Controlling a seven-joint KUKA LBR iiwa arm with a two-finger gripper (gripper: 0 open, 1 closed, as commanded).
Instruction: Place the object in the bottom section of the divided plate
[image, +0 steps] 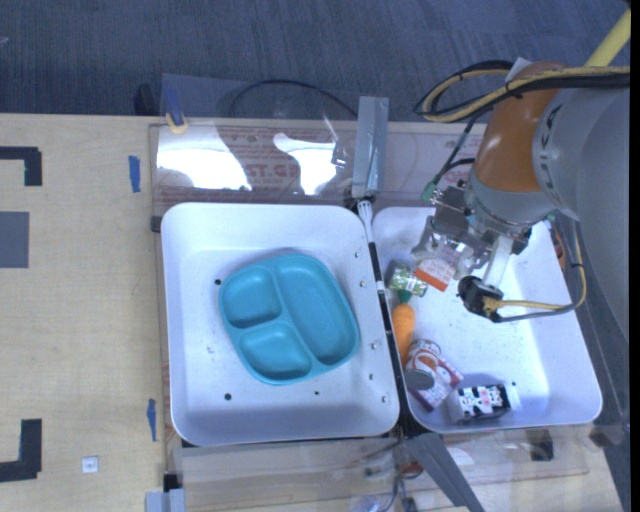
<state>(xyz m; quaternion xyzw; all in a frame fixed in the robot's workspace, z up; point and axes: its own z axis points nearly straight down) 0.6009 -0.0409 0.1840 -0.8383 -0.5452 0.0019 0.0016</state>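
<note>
A: I am watching from far. The claw (452, 262) is low over the right bin (570, 385), near its back left corner. I cannot tell its state, the wrist covers it.

B: Which object will it take?

A: I judge the small orange-and-white packet (434, 276), which lies directly under the claw, maybe touching it. I cannot see it pinched, so I do not say it is held. Just beside it, against the left wall of the bin, is a green piece (402, 283), and below that a carrot (403, 326). Near the front edge are a red-and-white wrapper (432, 365) and a black-and-white carton (483, 400), well apart from the claw.

B: And the target?

A: The blue plate (290, 315) lies in the middle of the left bin (200, 400). Its bottom section (274, 354) faces the front edge of that bin.

B: What can go wrong?

A: Three things, I think. The packet is flat and thin, so the claw may close over it and lift nothing. The green piece is so near that it may be pushed or taken together. And the plate sits turned, so a small error on release can drop the object into the large right section (318, 303) or onto the divider.
</note>
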